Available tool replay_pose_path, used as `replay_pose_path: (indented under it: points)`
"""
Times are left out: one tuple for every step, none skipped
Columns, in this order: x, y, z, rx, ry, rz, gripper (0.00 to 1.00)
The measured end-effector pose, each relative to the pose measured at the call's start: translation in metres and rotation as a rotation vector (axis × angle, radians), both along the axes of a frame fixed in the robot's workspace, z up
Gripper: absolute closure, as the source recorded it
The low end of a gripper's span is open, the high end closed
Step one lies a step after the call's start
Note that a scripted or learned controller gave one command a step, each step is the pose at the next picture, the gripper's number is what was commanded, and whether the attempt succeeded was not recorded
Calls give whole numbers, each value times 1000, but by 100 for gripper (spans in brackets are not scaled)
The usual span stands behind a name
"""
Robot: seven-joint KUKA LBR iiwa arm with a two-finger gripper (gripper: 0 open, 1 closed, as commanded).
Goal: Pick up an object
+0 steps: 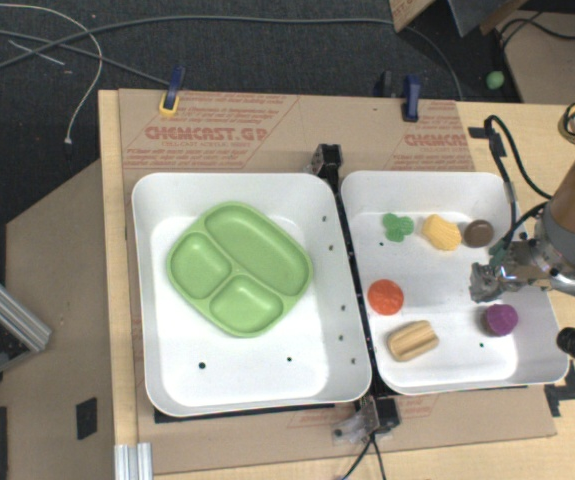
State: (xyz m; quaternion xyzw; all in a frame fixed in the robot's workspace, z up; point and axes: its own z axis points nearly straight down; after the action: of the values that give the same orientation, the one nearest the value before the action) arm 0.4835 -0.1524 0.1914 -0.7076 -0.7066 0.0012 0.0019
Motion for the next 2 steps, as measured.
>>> replay_pose_path:
  points:
    - [1,0,2,-1,-5,1,0]
    - [9,5,-43,1,-2,1,0]
